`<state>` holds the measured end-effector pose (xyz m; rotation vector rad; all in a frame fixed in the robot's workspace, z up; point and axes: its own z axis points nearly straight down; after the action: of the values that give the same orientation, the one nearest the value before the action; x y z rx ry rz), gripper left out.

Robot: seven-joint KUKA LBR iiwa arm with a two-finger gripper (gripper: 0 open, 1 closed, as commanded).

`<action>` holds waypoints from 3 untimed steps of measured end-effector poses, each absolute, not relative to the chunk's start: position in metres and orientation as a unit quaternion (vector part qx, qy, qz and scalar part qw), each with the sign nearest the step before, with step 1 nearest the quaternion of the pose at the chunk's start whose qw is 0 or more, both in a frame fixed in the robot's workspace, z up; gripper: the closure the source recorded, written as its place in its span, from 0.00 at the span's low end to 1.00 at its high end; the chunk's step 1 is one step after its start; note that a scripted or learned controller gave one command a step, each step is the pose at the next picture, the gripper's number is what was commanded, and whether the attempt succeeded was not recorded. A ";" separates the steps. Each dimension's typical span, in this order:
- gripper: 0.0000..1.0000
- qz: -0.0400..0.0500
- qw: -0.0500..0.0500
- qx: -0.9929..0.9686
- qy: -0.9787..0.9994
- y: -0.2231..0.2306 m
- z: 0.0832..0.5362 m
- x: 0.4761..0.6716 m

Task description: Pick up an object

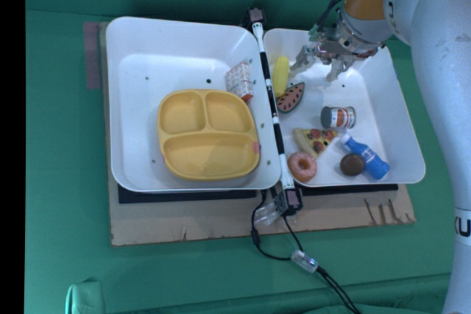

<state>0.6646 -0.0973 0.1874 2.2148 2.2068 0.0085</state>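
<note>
My gripper point(321, 68) hangs open over the back of the right bin point(390, 95), its two fingers spread with nothing between them. A yellow corn cob point(281, 73) lies just left of the left finger. Below it sits a watermelon slice point(291, 98). Further forward in the same bin lie a small can point(338, 117), a pizza slice point(313, 140), a pink donut point(302, 166), a brown cookie point(352, 165) and a blue bottle point(365, 156).
The left bin point(140, 55) holds a yellow divided plate point(208, 134) and a small patterned box point(240, 79) by its right wall. A black-and-white rod point(268, 99) runs between the bins. Cables point(294, 250) trail off the bench front.
</note>
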 end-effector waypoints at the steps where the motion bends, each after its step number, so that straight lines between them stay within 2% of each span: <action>1: 1.00 0.007 0.016 0.710 0.704 -0.100 0.206 0.668; 2: 0.00 0.007 0.015 0.710 0.704 -0.100 0.206 0.668; 3: 0.00 0.003 0.009 0.708 0.706 -0.100 0.187 0.674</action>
<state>0.6744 -0.1004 0.1869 2.2127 2.2048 0.0089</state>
